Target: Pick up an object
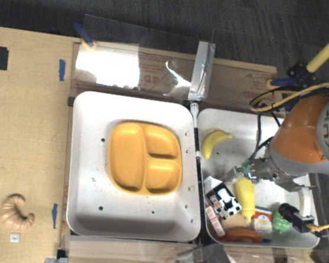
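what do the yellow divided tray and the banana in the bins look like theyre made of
The yellow divided tray looks like moulded plastic with a matte-to-satin finish: even colour, rounded compartment edges, soft sheen. The banana is probably a plastic or rubber toy, judging by its uniform yellow and smooth, unmarked skin, though real fruit cannot be ruled out.

The surface (15,139) is a pale, wood-coloured board with black tape marks along its left edge and short blue tape strips near the bins. 2 shallow white bins sit on it side by side, touching: the left bin (83,165) and the right bin (245,125). A clear plastic sheet (137,65) stands behind them. A coiled tan shrimp-like toy (16,211) lies on the bare board, well apart from the bins, with a small white tag (14,237) just below it.
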`<state>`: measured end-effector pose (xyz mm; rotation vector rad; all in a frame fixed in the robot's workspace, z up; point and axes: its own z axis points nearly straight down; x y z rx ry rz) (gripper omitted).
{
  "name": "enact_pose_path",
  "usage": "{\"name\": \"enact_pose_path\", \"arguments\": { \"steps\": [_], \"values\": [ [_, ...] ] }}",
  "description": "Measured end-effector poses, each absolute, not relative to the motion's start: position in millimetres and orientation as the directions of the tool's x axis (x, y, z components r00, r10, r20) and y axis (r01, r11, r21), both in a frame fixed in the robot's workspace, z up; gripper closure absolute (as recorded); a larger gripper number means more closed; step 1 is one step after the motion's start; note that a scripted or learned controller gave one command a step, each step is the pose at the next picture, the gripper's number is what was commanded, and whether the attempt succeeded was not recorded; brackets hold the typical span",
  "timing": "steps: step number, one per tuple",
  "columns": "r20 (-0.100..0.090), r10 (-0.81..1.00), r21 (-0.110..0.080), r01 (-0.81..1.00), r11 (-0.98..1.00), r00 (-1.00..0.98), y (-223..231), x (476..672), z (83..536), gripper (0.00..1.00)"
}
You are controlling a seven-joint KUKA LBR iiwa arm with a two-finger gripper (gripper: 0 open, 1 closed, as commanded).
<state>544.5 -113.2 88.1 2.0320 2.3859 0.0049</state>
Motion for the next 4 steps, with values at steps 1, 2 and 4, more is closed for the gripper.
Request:
{"name": "enact_pose_path", "arguments": {
  "steps": [1,2,4],
  "values": [
    [-0.002,0.987,0.008,0.987,0.159,-0.159,-131.6,545.9,87.8,0.00],
    [-0.007,0.989,0.009,0.989,0.145,-0.145,-112.7,518.7,88.8,0.00],
    [0.002,0.999,0.007,0.999,0.053,-0.053,-26.4,583.2,187.4,1.00]
  ]
}}
